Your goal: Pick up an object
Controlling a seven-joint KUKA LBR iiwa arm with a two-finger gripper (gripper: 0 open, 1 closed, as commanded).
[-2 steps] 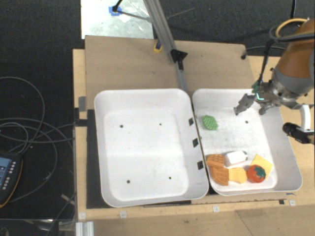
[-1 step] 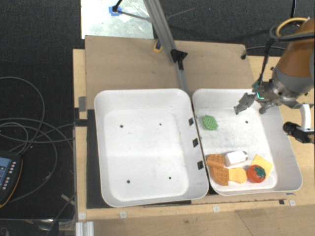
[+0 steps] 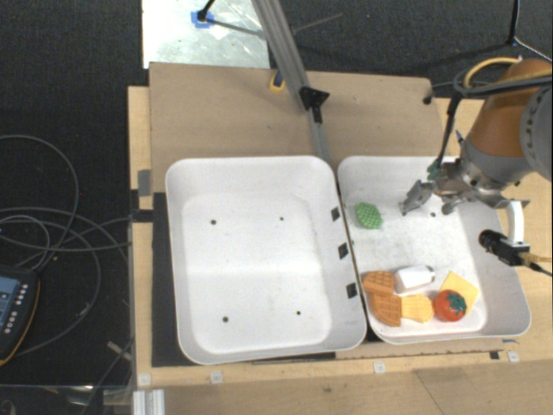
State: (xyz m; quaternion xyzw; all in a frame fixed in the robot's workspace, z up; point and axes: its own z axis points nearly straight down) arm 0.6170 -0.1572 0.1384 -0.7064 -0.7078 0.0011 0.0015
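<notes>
Arm (image 3: pixel 510 124): grey w/ orange band, upper right of frame, reaching over right bin (image 3: pixel 393 175).
Gripper (image 3: pixel 421 199): above right bin's upper middle, fingers spread apart, nothing btwn them.
Green obj (image 3: pixel 369 215): right bin, just left of gripper, not touching.
Waffle (image 3: pixel 383 296), white block (image 3: pixel 414 277), yellow wedge (image 3: pixel 459 285), red tomato (image 3: pixel 449 305): clustered at right bin's lower edge.
Left bin (image 3: pixel 251 258): center-left of frame.

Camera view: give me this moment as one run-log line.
gripper: over right bin, holding nothing | green item: beside it, apart | toy food pile: near edge, untouched | left bin: white
</notes>
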